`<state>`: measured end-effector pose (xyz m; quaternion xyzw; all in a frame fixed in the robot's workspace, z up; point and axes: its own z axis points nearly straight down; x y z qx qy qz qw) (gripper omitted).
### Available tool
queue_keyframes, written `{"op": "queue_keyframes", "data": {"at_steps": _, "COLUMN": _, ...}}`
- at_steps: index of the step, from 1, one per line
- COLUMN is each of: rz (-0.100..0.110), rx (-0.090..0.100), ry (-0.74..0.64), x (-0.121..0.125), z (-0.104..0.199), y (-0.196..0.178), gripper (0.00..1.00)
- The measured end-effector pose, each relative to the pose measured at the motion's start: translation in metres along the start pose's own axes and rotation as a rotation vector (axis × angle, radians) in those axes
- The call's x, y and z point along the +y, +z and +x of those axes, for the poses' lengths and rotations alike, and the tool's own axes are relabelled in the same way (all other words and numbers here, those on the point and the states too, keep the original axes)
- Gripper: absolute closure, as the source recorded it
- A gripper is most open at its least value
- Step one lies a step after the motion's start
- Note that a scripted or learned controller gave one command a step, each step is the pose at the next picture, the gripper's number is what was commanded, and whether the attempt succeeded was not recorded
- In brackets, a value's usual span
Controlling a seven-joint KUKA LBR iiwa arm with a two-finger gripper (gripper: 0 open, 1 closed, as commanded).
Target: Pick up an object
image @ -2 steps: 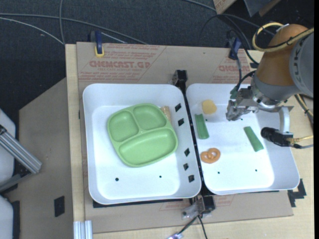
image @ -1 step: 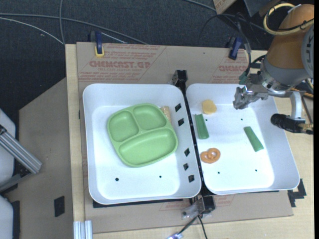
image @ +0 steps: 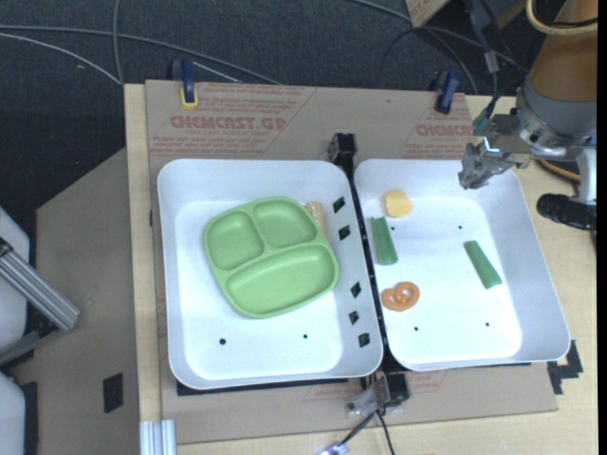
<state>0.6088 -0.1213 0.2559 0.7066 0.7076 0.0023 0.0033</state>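
Note:
The right bin [image: 531,282] holds a yellow chunk [image: 397,204] near its back left, a green stick [image: 383,240] just below it, a second green stick [image: 482,263] toward the right, and an orange ring-shaped piece [image: 400,296] at the front left. My gripper [image: 477,174] hangs over the back right corner of that bin, well apart from all four pieces, and nothing shows between its fingers.
The left bin [image: 190,339] carries a green divided plate [image: 270,256] with a small tan piece [image: 315,215] at its back right edge. A black divider strip [image: 353,245] runs between the bins. Clamps [image: 189,81] hold the board's back edge; cables lie behind.

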Motion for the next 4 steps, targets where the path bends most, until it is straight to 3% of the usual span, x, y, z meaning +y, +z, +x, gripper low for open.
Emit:
{"op": "queue_keyframes", "data": {"at_steps": 2, "rz": 0.012, "rx": 0.004, "ry": -0.004, "x": -0.007, "z": 0.106, "y": 0.011, "gripper": 1.00}}
{"op": "queue_keyframes", "data": {"at_steps": 4, "rz": 0.012, "rx": 0.004, "ry": -0.004, "x": -0.032, "z": 0.213, "y": 0.029, "gripper": 1.00}}
